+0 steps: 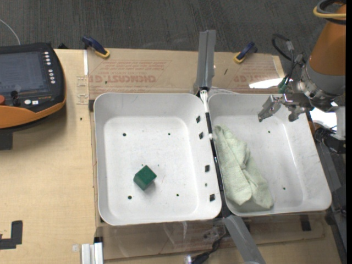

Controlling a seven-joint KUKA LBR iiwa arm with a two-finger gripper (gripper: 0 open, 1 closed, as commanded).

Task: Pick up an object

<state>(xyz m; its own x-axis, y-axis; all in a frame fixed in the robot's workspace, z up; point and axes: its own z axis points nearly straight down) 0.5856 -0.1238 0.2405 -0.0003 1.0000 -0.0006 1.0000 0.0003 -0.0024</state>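
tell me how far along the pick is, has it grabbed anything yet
Nothing looks done yet. The green block lies in the left bin, and the pale green cloth lies along the right bin's left side. In hand: the pincer hangs open near the right bin's far right corner with nothing between its fingers. Left: reach an object, close on it and lift.

A robotics lab test station, seen from above: a plywood desk (49, 191) stands on grey carpet (137, 12), its cardboard sheet (143, 73) pinned down by blue-and-orange spring clamps (96, 47). Two shallow white bins (107, 164) sit side by side, joined by black clips along a metal divider (206, 59). An orange-and-black teach pendant (27, 84) with a screen rests at the left edge, while an industrial arm (330, 48), grey and orange with trailing cables, reaches in from the right.
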